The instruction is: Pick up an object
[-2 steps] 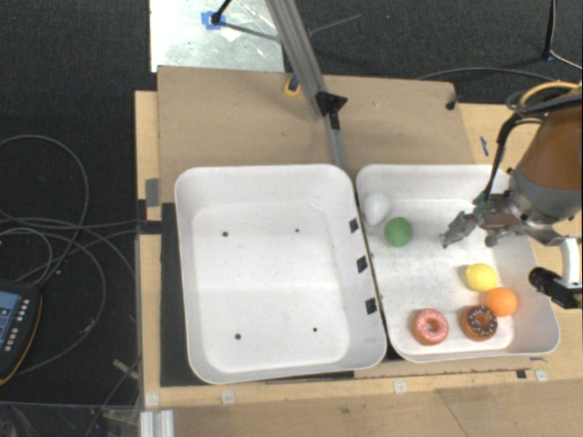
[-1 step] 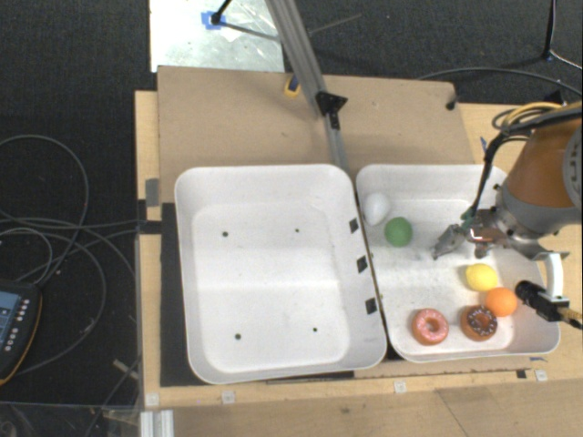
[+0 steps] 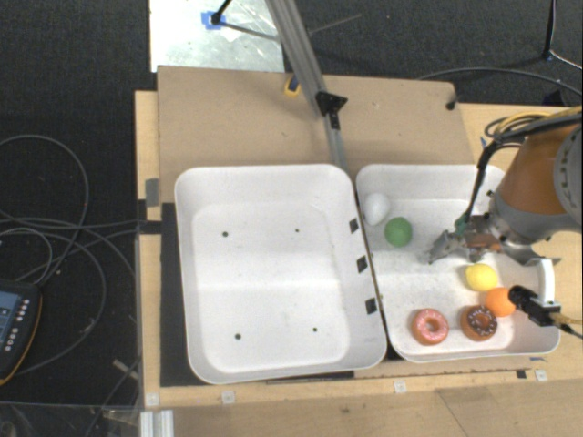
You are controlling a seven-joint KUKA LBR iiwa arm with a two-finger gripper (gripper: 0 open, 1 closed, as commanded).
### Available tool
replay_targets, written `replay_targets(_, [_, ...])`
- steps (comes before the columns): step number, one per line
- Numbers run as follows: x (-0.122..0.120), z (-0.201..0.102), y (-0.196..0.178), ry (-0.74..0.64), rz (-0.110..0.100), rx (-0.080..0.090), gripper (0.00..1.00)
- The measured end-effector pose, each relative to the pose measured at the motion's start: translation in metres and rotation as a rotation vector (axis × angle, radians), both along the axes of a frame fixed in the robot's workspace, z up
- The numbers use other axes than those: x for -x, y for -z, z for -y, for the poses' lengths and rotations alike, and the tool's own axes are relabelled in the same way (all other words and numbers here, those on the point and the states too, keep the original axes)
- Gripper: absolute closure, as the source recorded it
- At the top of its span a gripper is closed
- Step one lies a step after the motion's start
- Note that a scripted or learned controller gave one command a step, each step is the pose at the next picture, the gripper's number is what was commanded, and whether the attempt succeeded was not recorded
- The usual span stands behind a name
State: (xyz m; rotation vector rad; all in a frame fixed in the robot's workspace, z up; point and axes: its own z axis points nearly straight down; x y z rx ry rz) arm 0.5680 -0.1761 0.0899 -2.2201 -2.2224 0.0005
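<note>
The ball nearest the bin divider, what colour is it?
White ball, seen best in the camera view.

The arm (image 3: 547, 189) is a grey cylinder wrapped by 1 broad orange band, with yellow and black cables looping over it and dark metal gripper (image 3: 446, 244) hardware.

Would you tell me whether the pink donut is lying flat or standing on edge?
Flat: the pink donut shows its full ring and centre hole in the right bin.

- I can read no text, label, brand or number anywhere on my feed.
- The handheld pendant (image 3: 14, 321) at the left edge has a screen, but it's too small to read.
</note>
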Motion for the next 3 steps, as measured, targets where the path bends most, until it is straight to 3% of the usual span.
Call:
replay_targets(1, [-0.001,0.000,-0.012,0.000,0.004,0.001,1.00])
replay_targets(3, [0.004,0.004,-0.125,-0.003,0.009,0.003,1.00])
